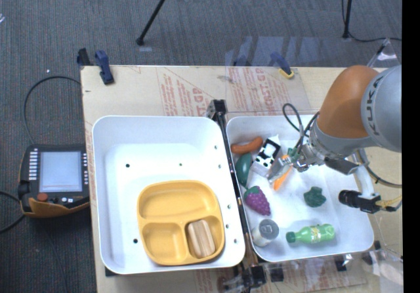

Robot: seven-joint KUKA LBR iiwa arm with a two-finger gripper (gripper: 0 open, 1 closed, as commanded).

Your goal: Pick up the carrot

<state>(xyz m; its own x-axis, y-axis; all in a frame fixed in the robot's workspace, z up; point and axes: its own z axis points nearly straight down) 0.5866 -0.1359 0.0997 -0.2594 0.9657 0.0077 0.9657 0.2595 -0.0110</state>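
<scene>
My hand [287, 168], its opening impossible to tell, sits over the carrot [281, 181], likely a light, stiff, slick toy best pinched across its middle.

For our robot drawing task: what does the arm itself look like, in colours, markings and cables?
The arm is grey with a broad, rounded orange band, and dark KUKA lettering shows on the grey. Black cables loop near the wrist. The gripper is a small metallic grey block.
</scene>
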